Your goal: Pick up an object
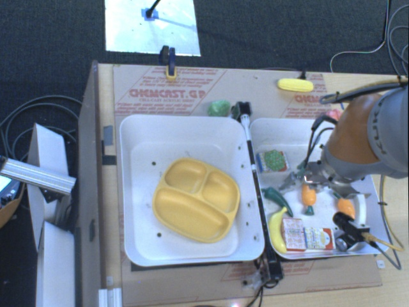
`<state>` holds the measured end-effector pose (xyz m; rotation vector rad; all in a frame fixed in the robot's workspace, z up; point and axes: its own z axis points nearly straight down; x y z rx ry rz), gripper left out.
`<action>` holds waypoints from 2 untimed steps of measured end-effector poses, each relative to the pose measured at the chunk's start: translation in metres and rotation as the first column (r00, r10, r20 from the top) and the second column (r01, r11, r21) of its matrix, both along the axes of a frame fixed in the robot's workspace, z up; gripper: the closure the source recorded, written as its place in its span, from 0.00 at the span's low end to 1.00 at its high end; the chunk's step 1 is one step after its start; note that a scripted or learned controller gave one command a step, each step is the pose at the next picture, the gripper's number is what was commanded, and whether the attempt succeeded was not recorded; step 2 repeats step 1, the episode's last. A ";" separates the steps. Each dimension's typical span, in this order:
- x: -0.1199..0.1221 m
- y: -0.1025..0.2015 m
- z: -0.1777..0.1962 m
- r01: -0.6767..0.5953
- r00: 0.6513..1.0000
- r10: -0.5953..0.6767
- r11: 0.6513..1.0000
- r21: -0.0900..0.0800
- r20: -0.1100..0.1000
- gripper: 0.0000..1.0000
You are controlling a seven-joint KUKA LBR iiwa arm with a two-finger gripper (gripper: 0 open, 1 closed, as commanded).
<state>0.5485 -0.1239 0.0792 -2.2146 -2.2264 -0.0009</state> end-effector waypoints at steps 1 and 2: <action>0.001 -0.002 0.016 0.002 1.000 -0.002 1.000 -0.002 0.005 1.00; 0.001 -0.002 0.016 0.002 1.000 -0.002 1.000 -0.002 0.005 1.00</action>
